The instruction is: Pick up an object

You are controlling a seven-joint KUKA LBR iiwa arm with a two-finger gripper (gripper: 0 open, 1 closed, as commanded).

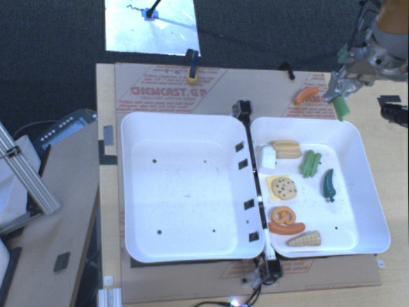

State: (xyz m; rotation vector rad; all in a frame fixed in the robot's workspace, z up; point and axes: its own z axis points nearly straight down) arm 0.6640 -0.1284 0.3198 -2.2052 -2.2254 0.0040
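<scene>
A cone (pixel 304 238) lies nearest in the right bin (pixel 370 190); beyond its rim, the tool (pixel 337 98) grips a green object (pixel 342 109).

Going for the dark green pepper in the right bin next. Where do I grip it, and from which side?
Grip the dark green pepper across its middle, coming straight down from above. It lies flat and long, running roughly up-down in the view, with bare bin floor on both long sides, so fingers should fit either side. The gripper hangs beyond the bin's far rim.
</scene>
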